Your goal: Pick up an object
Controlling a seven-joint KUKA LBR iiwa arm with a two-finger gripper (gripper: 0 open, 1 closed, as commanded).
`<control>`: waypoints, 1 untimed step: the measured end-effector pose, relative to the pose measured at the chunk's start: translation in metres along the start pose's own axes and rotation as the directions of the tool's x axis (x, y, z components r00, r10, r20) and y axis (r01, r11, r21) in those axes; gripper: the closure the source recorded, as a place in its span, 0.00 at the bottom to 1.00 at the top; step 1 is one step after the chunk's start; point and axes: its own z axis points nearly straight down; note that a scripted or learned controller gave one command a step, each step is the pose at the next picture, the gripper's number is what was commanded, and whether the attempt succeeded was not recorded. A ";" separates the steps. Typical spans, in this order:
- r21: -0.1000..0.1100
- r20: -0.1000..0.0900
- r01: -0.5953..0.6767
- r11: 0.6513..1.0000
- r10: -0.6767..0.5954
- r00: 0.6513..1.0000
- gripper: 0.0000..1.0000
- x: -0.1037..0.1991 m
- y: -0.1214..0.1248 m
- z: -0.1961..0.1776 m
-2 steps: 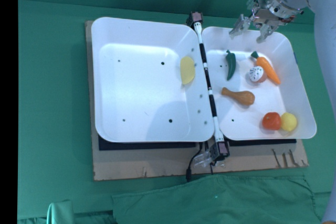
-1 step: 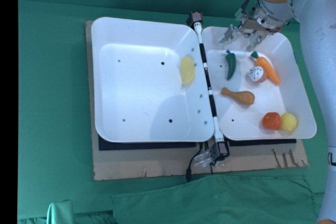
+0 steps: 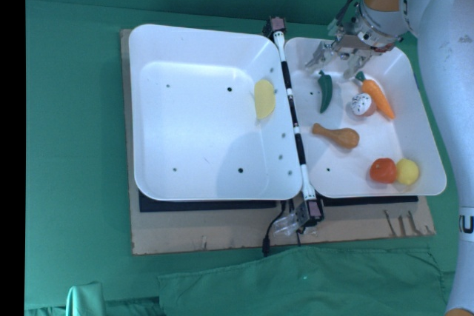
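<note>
Gripper (image 3: 331, 63) hangs upper right of frame, fingers spread wide, nothing between them, poised over the green pepper (image 3: 325, 91) lying just below in the right bin (image 3: 433, 159); likely lining up a grasp.

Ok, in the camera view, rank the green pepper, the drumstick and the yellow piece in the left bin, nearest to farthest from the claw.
1. Green pepper, right bin, just below the claw.
2. Drumstick, middle of right bin.
3. Yellow piece, left bin, at its right wall.
</note>
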 end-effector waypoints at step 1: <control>0.003 -0.001 0.000 1.000 0.000 1.000 1.00 0.001 0.000 -0.011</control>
